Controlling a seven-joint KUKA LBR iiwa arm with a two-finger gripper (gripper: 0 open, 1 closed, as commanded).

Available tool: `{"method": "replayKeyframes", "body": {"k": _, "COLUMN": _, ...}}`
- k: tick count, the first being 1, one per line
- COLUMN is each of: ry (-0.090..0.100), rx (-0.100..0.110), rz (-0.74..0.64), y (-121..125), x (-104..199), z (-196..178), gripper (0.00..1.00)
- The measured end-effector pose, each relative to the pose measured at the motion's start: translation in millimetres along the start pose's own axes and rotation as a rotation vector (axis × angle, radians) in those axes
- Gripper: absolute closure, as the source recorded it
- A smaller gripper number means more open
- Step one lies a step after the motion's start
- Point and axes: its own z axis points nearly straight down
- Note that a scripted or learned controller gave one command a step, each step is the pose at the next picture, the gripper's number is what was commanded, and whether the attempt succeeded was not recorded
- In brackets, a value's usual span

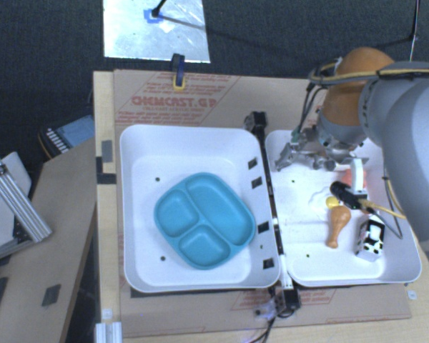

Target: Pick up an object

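The right bin (393,266) holds a tan, drumstick-shaped toy (336,224) near its middle. A small black-and-white cow-patterned object (370,239) lies just right of that toy. My gripper (301,156) hangs low over the bin's back left part, beyond and to the left of both objects and apart from them. Nothing shows between its fingers. The grey arm with its orange band (357,70) comes in from the right above the bin.
In the left bin (139,148) lies a blue divided plate (204,220). A black divider strip (266,191) runs between the two bins. Both bins rest on a cardboard sheet (179,98), and a shiny metal plate (156,20) lies beyond it.
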Motion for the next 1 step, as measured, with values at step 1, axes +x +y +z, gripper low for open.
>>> {"method": "replayKeyframes", "body": {"k": 1, "ry": -0.001, "rx": -0.007, "rz": 0.001, "y": 2.4, "x": -0.3, "z": -14.8, "gripper": 1.0}}
